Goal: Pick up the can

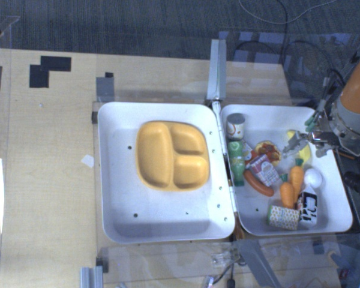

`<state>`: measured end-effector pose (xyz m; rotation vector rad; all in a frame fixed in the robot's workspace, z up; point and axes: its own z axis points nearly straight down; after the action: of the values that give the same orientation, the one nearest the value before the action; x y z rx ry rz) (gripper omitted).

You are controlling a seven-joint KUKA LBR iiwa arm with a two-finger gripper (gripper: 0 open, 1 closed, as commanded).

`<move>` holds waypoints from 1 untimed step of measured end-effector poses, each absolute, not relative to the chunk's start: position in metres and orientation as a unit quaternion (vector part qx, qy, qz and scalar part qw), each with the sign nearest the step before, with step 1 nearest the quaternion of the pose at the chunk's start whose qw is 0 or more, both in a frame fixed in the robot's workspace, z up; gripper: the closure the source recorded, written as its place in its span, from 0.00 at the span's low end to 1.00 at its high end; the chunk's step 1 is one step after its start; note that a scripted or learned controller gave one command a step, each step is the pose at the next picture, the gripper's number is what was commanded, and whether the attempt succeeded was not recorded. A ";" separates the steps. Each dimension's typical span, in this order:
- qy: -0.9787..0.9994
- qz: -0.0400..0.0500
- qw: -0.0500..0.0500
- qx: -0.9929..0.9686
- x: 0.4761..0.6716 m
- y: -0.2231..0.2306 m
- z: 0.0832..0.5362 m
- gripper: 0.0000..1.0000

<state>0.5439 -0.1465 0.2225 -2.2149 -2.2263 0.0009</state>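
The can (235,125) is small, with a pale lid and a tan label. It stands upright in the far left corner of the right bin (333,221), against the wall between the bins. My gripper (305,146) hovers over the right side of that bin, well to the right of the can and apart from it. Its fingers are spread open with nothing between them, above a yellow item (304,154).
Crowding the right bin are a green bottle (236,155) just below the can, a red packet (265,171), a sausage (258,183), two carrots (291,186), a white egg (312,177), a patterned cup (284,216) and a black-and-white item (309,207). A yellow divided plate (171,155) lies in the left bin (126,221).
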 end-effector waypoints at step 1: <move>-0.729 -0.001 -0.001 -0.685 0.555 -0.112 0.102 0.00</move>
<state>0.5554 -0.1116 0.1021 -2.1519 -2.2912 -0.0037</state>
